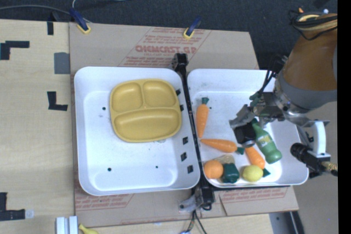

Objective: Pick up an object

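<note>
The grey arm with its orange band reaches in from three o'clock, and its dark two-finger gripper (245, 127) hangs low over the right shallow white plastic bin (219, 82); whether the claw is clenched or released cannot be told, since the dark parts run together; just at its five o'clock side lies a small green plastic bottle with a pale label (266, 143), and it looks like the thing to pick, though nothing can be seen held; nearby are a long orange toy carrot (220, 144) at nine o'clock from the bottle, a second carrot standing lengthwise (202, 119) near the middle wall, a short orange piece (254, 156), a round orange fruit (214, 169), a dark green toy (231, 173) and a yellow lemon (252, 173) along the six o'clock edge; to do this well, the claw should probably sit across the bottle's thin width, come straight down, and close softly so the round bottle does not roll away; the left white bin (88, 134) holds a yellow plastic plate with three parts (146, 109); the brown cardboard sheet (109, 46) at twelve o'clock has red print that seems to read "CHEMCAST GP", upside down and fuzzy; the bottle's label is too small to read.
</note>
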